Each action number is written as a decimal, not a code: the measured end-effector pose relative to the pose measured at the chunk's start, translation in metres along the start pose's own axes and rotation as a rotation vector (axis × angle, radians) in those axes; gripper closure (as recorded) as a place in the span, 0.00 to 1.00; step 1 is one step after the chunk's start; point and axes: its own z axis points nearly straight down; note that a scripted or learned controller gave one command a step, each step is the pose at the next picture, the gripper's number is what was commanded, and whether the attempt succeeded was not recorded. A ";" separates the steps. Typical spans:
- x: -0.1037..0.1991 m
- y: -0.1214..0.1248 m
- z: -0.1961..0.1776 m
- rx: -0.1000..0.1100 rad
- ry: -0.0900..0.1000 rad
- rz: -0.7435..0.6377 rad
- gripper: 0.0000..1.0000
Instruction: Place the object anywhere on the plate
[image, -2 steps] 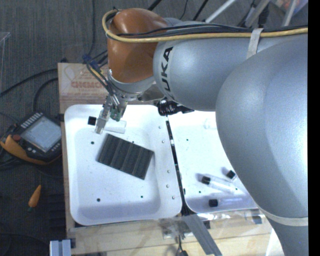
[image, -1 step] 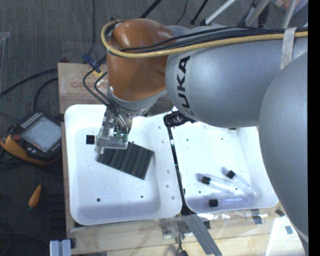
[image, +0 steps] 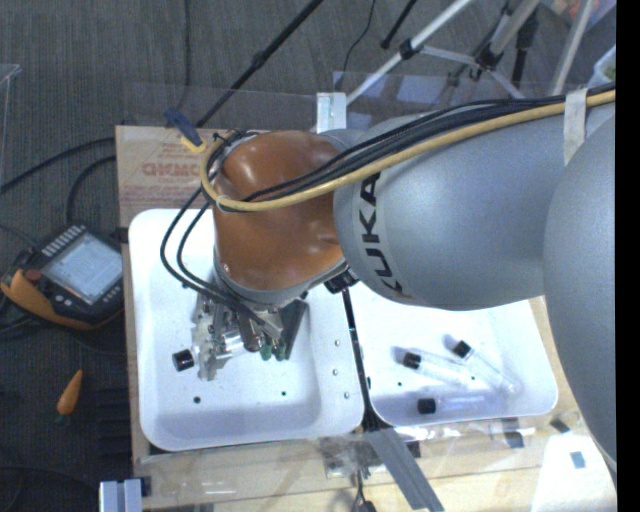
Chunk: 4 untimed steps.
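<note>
**Gripper low in the left bin, small black piece just beside it**

The arm (image: 450, 230) reaches in from three o'clock and hangs its gripper (image: 235, 345) low over the left bin (image: 150, 300), probably to work on something on the bin floor. A small black object (image: 182, 359) lies at nine o'clock of the gripper, just beside it and apart from the metal parts. Nothing is seen gripped. Clear syringe-like tubes with black caps (image: 450, 365) lie in the right bin (image: 530, 385), likely spare items. No plate can be made out, so the goal spot is unclear.
</note>
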 end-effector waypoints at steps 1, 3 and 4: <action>-0.078 -0.013 -0.093 0.000 -0.005 -0.105 1.00; -0.108 -0.018 -0.096 0.000 -0.004 -0.610 1.00; -0.175 -0.035 0.018 -0.002 -0.004 -0.395 1.00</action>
